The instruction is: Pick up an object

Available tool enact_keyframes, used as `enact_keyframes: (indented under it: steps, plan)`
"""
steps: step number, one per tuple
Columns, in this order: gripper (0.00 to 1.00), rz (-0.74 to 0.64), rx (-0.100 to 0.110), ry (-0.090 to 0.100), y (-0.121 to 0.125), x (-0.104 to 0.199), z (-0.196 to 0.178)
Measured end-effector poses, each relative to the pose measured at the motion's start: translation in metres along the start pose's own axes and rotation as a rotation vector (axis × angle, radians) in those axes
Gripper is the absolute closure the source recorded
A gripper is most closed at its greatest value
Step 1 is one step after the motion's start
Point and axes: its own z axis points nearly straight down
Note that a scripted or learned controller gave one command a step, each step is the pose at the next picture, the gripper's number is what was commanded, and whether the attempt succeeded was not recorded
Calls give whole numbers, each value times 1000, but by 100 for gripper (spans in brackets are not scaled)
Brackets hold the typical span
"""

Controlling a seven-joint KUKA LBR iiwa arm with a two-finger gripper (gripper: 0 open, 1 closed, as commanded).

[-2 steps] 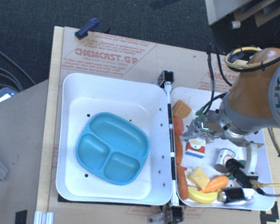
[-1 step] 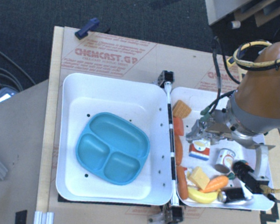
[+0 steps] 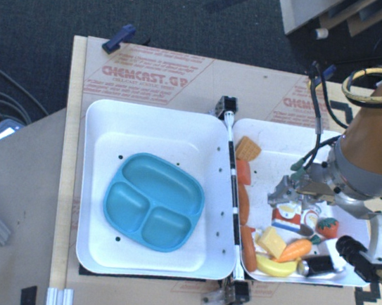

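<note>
- Likely target: small red-and-white toy (image 3: 287, 214) in the right bin (image 3: 279, 136), just under the claw (image 3: 297, 192).
- Looks like light, hard, slick plastic; best pinched across its narrow sides, low down.
- Crowded: toy carrot (image 3: 294, 250), banana (image 3: 275, 267), yellow wedge (image 3: 271, 241) and tomato (image 3: 327, 226) sit close by.
- Claw hangs over the pile; can't tell if its jaws are apart or together.
- Left bin (image 3: 96, 169) holds a blue divided plate (image 3: 153, 201); both bins on the bench (image 3: 152, 78).

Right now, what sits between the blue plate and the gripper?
In the camera view, the divider where the two bins meet, then a red sausage-like piece lying along it, separate the blue divided plate from the gripper.
</note>
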Motion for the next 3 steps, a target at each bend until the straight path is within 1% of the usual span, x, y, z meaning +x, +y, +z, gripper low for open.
enact_keyframes:
  steps: [1, 2, 3]
  plan:
    - [100, -1, -4, -1, 32, 26, 9]
    - [100, 0, -4, -1, 43, 16, 6]
    - [100, -1, -4, -2, 56, 15, 10]
